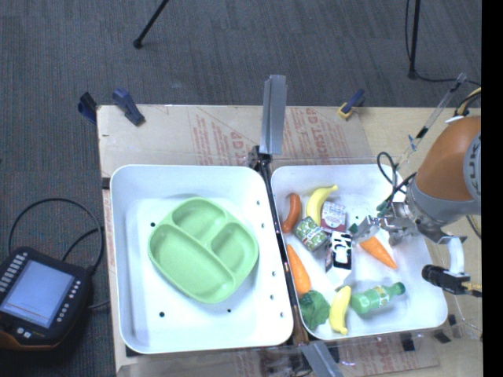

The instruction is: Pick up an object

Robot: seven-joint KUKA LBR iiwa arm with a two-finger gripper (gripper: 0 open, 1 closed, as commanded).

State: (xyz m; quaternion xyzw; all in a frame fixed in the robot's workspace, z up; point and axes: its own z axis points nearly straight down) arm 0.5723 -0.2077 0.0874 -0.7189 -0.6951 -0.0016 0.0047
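Green plastic is seen first: a divided plate (203,249) lies alone in the left bin (130,210), well to the left of the right bin (436,309), which is taken here as the landmark. Inside that right bin, against its left wall, a sausage (291,211) sits above a long carrot (298,269), with a broccoli floret (315,308) just below the carrot. Toward the bin's middle, a yellow banana (318,202) is seen near the back wall, a small green can (309,233) and a red-and-white carton (334,214) just under it, and a black-and-white packet (341,250) beside them. Near the front wall a second banana (340,309) touches a green bottle (375,298).

Now the likely target: a short orange carrot (378,252), right of the bin's middle, lying tilted, thick end up-left. The end effector (383,226) is poised just above it, near the bin's right wall; whether it is apart or together cannot be told, and nothing is seen held.

The carrot is judged to be a light, stiff plastic toy, smooth and rather slippery, not fragile. Its taper would be expected to squeeze it out of a pinch near the tip, so a hold across the thick end is advised, square to its length.
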